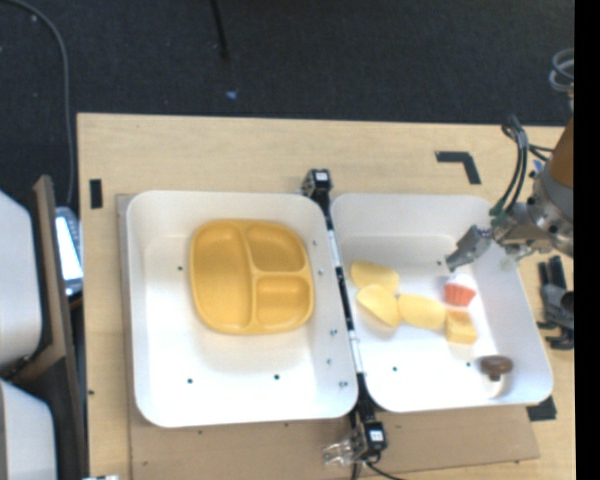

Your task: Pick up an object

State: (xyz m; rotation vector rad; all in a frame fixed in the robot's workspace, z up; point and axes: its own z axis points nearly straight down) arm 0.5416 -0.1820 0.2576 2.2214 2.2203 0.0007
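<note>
The right bin (420,393) holds several small items. A pale yellow piece (372,273) lies near its left wall, with two more yellow pieces (379,306) (421,312) just below it. A red and white item (460,293) sits to their right, above a small yellow block (461,329). A brown lump (496,367) rests near the front right corner. My gripper (463,250) reaches in from the right and hangs over the bin's upper right part, just above the red and white item. Nothing shows in its grasp.
The left bin (160,368) bears a yellow divided plate (250,275) at its middle. A black divider rail (338,288) runs between the bins. Cables and arm hardware (540,218) crowd the right edge of the bench.
</note>
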